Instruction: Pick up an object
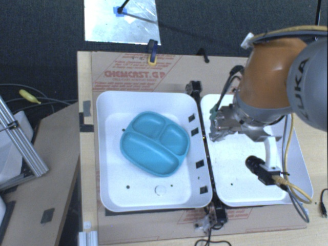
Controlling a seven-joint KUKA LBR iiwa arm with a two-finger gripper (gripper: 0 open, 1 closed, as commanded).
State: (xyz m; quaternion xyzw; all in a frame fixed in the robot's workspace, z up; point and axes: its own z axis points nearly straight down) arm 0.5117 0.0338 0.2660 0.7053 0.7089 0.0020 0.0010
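Observation:
A blue divided plate (154,142) lies flat in the middle of the left bin (110,137). My gripper (219,126) hangs low over the left part of the right bin (230,193), close to the wall between the two bins. The arm's orange and grey wrist covers much of what is under it. A small greenish patch (212,116) shows at the gripper's left edge; I cannot tell what it is. The plate is apart from the gripper, to its left.
Black clips (200,164) line the divider between the bins. A black connector with yellow cables (261,170) hangs from the arm over the right bin. A shiny sheet (123,14) lies beyond the bench, and a metal frame (15,137) stands at the left.

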